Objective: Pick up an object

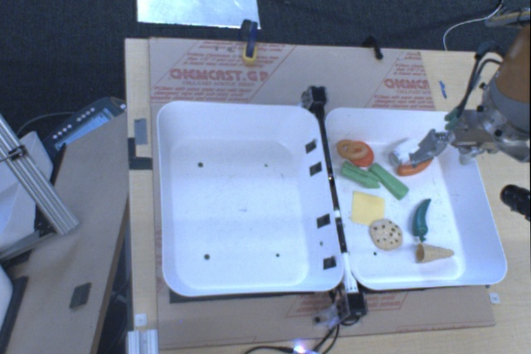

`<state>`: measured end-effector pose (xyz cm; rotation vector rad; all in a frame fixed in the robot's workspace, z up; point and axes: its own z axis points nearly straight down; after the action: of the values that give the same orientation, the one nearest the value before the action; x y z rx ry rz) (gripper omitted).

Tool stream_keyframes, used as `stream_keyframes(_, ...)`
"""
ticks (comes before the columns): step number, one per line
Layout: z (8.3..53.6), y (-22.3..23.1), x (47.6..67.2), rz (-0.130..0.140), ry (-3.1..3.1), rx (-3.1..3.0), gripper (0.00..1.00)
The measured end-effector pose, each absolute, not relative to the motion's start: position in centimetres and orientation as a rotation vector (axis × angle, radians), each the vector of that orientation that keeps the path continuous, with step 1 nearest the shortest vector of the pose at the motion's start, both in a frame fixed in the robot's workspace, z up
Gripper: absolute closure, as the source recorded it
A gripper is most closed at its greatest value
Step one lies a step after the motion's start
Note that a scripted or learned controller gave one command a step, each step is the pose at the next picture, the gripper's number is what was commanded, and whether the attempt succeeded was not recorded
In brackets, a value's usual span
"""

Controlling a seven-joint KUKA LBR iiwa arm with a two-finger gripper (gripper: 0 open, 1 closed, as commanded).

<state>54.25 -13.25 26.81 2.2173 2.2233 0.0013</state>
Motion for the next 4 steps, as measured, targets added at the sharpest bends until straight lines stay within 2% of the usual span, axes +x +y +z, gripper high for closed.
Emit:
stream_keyframes(1, 12.2, -15.0, 55.9, -0.008, 2.227, 2.226, 0.0)
stream_keyframes(2, 10.0, -13.0, 63.8, -0.001, 2.218, 2.222, 0.0)
stream_keyframes(3, 8.3, -10.8, 57.2, -0.004, 2.225, 2.226, 0.0)
stream_keyframes(4, 9.5, -10.9, 57.7, 0.003, 2.22, 2.218, 1.0)
